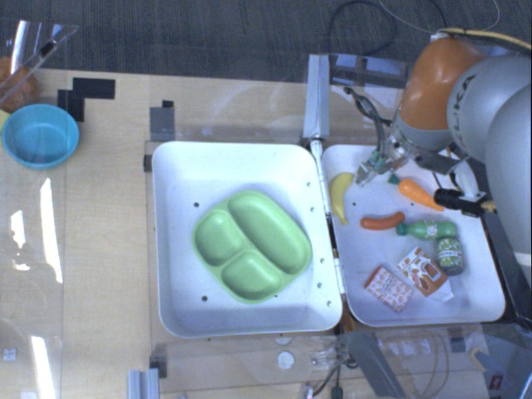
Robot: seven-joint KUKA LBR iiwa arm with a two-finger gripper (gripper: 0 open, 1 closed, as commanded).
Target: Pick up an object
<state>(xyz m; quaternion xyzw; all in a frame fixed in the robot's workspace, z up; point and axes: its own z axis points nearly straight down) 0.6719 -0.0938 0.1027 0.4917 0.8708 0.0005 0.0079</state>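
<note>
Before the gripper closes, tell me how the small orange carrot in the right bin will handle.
The small orange carrot looks rounded and tapered, so it may roll or pivot when nudged. Its smooth skin could slip between fingers. It lies free on the right white bin floor, probably light.
</note>
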